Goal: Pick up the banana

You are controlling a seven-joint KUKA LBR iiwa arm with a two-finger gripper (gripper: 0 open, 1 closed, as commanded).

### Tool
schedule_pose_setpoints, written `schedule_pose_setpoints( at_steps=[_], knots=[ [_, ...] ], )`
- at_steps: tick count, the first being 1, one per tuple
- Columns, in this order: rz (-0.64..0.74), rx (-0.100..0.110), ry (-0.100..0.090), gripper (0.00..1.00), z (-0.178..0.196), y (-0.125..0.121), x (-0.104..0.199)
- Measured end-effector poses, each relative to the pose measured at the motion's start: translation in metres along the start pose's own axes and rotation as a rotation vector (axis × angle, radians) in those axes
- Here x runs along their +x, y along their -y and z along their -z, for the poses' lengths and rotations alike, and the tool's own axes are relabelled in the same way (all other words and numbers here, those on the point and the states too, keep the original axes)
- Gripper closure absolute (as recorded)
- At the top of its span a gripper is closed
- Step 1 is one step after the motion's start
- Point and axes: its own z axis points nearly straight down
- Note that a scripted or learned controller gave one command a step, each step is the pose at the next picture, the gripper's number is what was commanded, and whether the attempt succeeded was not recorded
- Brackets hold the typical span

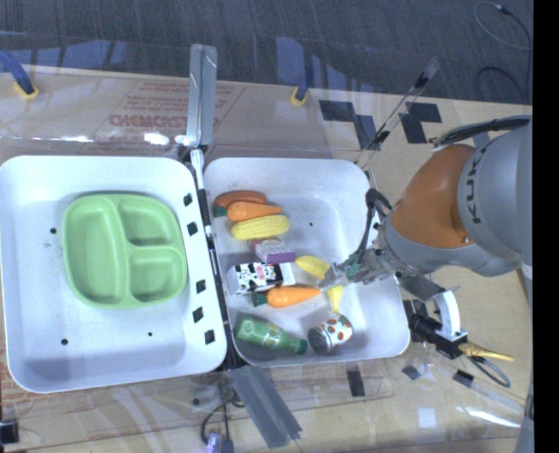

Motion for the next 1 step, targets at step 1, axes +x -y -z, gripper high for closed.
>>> schedule_pose_setpoints(
  at_steps=[1],
  knots=[
    [0.008,0.008,-0.006,1.00,0.1150,-0.0490,0.0274]
  ],
)
